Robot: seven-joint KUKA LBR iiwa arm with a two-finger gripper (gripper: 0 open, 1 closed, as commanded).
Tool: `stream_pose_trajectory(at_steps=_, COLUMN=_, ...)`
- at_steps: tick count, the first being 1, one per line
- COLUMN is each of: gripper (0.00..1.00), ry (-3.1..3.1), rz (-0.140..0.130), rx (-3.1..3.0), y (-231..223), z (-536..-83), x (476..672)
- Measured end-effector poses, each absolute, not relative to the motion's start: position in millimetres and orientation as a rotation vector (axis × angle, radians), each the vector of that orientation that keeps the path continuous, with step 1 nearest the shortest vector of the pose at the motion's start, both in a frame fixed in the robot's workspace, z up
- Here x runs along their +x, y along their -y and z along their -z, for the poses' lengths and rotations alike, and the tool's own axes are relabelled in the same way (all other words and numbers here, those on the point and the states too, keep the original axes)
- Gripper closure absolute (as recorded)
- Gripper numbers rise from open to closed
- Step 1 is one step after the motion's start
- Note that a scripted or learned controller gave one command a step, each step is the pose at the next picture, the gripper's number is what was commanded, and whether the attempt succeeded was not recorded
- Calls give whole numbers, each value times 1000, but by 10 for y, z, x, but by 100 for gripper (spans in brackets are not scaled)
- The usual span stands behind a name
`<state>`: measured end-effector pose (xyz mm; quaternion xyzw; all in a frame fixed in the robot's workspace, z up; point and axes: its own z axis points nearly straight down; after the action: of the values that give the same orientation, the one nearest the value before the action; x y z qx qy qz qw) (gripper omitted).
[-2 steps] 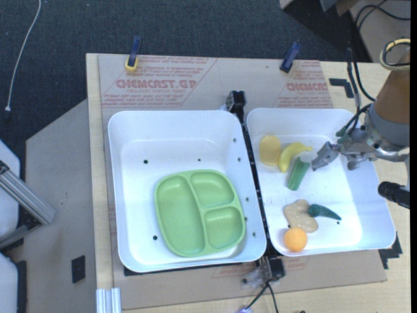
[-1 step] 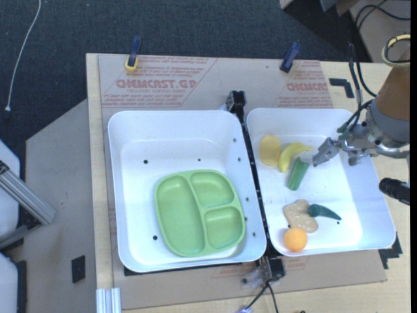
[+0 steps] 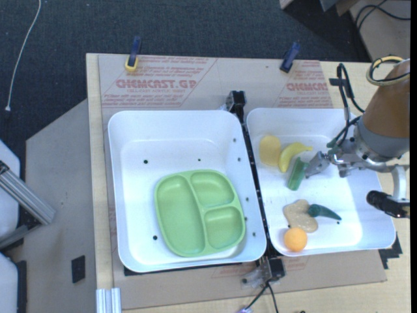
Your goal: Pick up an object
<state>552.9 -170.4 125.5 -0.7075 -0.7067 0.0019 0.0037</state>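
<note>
The right bin point(image 3: 345, 126) holds several small items. A yellow block point(image 3: 270, 150) lies beside a yellow banana point(image 3: 293, 154) near its far left corner. Just below them is a dark green cucumber-like piece point(image 3: 297, 173). Nearer the front are a beige lump point(image 3: 300, 215), a dark green pepper point(image 3: 324, 211) and an orange ball point(image 3: 296, 239). My gripper point(image 3: 318, 164) hangs low over the right bin, right next to the green cucumber piece, pointing left at it. Nothing is visibly held.
The left bin point(image 3: 130, 149) holds a light green divided plate point(image 3: 199, 210). A black divider clamp point(image 3: 236, 100) sits between the bins at the back. The arm's grey and orange body point(image 3: 388, 119) covers the right bin's right side.
</note>
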Motion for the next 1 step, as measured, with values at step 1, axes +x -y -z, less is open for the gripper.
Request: stream_pose_trajectory(at_steps=1, gripper=0, ry=2222, rz=6, rx=-2225, y=1707, z=-880, x=5552)
